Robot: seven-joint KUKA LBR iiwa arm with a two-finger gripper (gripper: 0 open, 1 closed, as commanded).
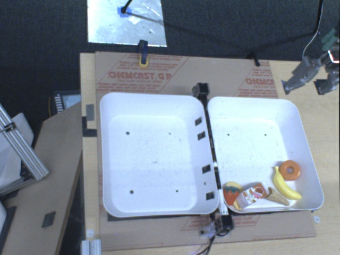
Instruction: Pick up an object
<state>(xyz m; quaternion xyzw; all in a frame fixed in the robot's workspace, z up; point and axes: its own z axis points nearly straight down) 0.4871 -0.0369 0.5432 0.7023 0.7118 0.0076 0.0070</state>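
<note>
While its fingers spread apart, the tool [307, 83] hovers beyond the right bin [297, 122].

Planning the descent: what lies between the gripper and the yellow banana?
In the camera view, only bare white floor of the right bin separates the gripper from the yellow banana; the orange ring sits beside the banana.

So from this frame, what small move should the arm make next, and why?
Probably swing the gripper inward and down toward the near corner of the right bin. It sits high, outside that bin's far right edge, while the banana, orange ring and packet cluster in that corner, so nothing is within reach yet.
</note>
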